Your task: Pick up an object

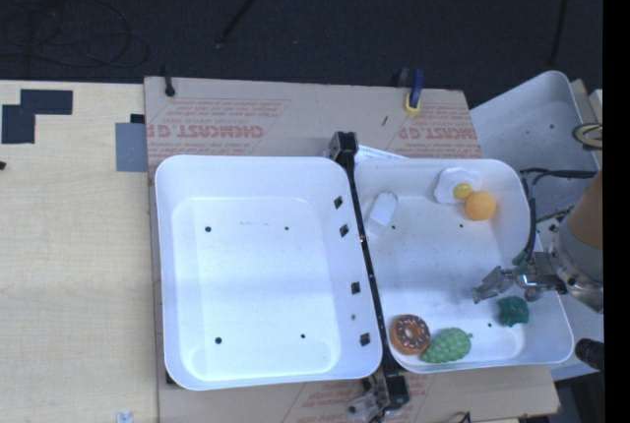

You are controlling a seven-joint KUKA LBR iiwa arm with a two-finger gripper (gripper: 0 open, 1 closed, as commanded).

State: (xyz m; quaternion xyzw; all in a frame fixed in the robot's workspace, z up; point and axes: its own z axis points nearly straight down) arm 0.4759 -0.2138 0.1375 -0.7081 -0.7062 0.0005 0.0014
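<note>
The right bin [551, 332] holds several small things. An orange ball [480, 205] lies beside a fried-egg toy [455, 187] at the back. A white cup-like piece [381, 208] rests near the divider. At the front sit a sprinkled donut [409, 333] and a light green bumpy fruit [448, 345]. A dark green piece [512, 312] lies near the right wall. My gripper [500, 277] hangs just above and left of that dark green piece, open, with nothing between its fingers.
The left bin [167, 214] stands beside the right one, with a black divider strip [359, 254] between them. Both rest on a cardboard sheet [246, 121]. A blue and yellow clamp [414, 91] sits at the cardboard's back edge. Cables [536, 205] run along the right bin's wall.
</note>
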